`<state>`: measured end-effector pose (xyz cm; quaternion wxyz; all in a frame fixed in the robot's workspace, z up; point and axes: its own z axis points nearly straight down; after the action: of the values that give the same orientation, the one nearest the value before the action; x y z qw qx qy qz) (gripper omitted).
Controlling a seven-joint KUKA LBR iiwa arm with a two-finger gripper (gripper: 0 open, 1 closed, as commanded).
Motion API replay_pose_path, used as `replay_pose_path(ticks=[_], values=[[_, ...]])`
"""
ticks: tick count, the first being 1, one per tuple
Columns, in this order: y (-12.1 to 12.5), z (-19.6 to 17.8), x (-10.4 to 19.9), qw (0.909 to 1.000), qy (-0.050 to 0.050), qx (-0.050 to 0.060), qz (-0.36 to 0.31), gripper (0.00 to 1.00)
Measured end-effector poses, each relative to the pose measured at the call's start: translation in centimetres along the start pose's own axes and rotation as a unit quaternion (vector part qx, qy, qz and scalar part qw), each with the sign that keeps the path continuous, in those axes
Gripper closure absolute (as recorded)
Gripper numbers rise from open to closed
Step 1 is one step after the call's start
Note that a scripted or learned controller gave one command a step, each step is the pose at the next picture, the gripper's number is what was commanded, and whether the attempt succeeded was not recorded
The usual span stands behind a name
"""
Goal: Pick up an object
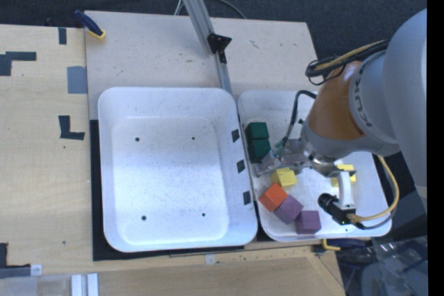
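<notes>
The arm (361, 107) is down over the right bin (374, 222), with the pincer (277, 157) low among the blocks, though how far it is open I cannot tell. A green block (258, 138) sits just left of it, a yellow block (286, 177) right below, and an orange block (273, 197) plus 2 purple blocks (298, 214) lie further below.

You can't make out the hand (277, 161): the arm's wrist (333, 128) covers it, along with much of the right bin (270, 104); the arm runs off the frame's right edge.
</notes>
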<state>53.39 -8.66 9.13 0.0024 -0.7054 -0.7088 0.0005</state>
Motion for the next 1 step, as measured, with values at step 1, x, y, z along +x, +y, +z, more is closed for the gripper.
replay_pose_path(ticks=[1], values=[[0.05, -0.02, -0.31, 1.0000, -0.001, -0.001, 0.002, 0.00]])
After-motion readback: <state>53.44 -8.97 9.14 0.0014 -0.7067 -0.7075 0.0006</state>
